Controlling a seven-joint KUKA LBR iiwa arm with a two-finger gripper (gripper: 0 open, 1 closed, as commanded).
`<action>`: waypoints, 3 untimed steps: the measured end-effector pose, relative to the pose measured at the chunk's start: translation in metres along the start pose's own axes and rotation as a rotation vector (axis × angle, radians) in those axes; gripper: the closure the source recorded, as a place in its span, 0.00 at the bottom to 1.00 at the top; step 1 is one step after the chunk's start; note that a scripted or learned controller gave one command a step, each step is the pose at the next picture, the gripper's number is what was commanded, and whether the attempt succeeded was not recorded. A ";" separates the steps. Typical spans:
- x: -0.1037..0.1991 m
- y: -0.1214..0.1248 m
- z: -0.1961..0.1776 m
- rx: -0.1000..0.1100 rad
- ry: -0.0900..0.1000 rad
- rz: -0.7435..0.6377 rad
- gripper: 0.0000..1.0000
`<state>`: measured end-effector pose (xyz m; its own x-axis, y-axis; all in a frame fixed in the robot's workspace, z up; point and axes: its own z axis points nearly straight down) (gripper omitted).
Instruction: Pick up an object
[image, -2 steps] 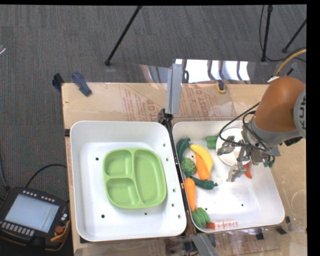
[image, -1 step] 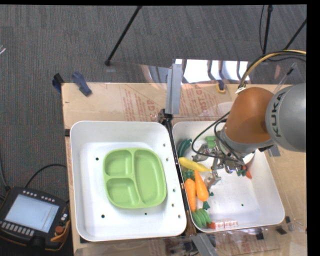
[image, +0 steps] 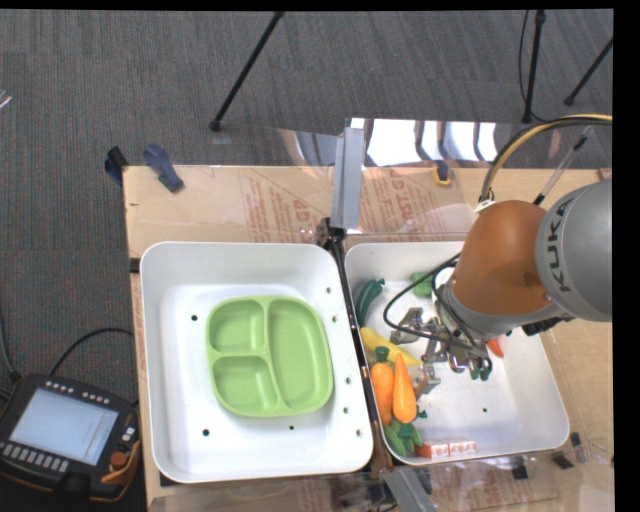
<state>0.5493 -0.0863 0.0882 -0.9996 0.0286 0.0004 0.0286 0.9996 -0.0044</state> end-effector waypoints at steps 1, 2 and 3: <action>0.039 -0.067 0.001 -0.004 0.001 0.050 0.00; -0.064 -0.044 0.000 -0.006 -0.004 -0.175 0.00; -0.034 0.004 0.000 -0.007 -0.003 -0.123 0.00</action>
<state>0.5831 -0.0837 0.0882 -0.9955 -0.0946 -0.0022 -0.0946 0.9955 0.0023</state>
